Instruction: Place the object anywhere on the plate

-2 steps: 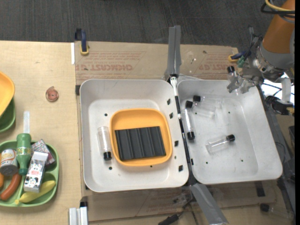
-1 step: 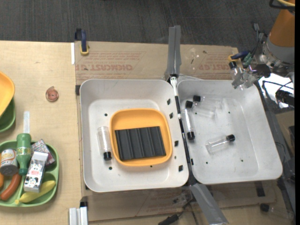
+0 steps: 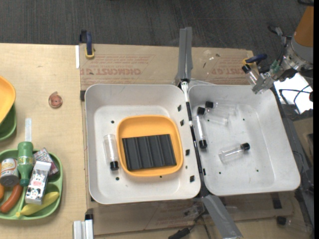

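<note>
An orange plate [image 3: 149, 125] sits in the left bin [image 3: 97, 183]. A black ridged rectangular piece [image 3: 149, 151] lies flat on the plate, taking up its near half. A clear vial with a black cap [image 3: 110, 151] lies on the bin floor just left of the plate, touching its rim. More clear black-capped vials lie in the right bin [image 3: 279, 178]: one near the middle [image 3: 234, 152], one along the left wall [image 3: 200, 131], one toward the back [image 3: 217, 112]. My gripper [image 3: 263, 81] hovers over the right bin's far right corner, with nothing visibly held.
A green tray of toy food [image 3: 30, 183] and an orange-and-green dish [image 3: 5, 108] sit on the wooden bench at far left. A small pink ring [image 3: 56, 100] lies on that bench. A metal divider [image 3: 185, 59] runs between the bins.
</note>
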